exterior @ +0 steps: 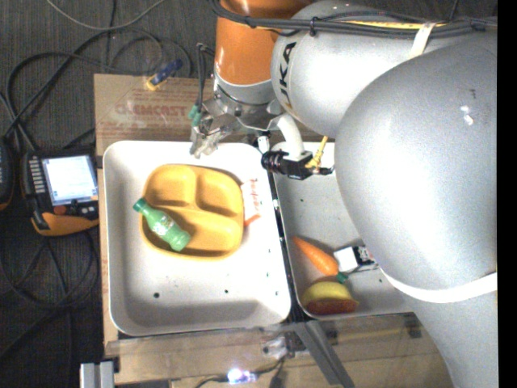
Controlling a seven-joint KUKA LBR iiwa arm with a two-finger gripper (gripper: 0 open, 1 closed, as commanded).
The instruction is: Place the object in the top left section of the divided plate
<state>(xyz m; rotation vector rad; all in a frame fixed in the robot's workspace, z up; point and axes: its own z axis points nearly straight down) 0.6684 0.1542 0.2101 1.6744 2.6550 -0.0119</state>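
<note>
The gripper (203,142) hangs over the left bin's (129,297) far edge; I cannot tell its state. The green bottle (162,224) lies across the yellow divided plate's (212,208) near-left rim, so it could roll off.

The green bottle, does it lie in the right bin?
No, the green bottle lies on the yellow divided plate in the left bin.

A divided plate (198,208) is sitting in the left bin (129,297), a bottle (162,225) lying across the plate's left edge; a carrot (317,255) is lying in the right bin (323,208).
</note>
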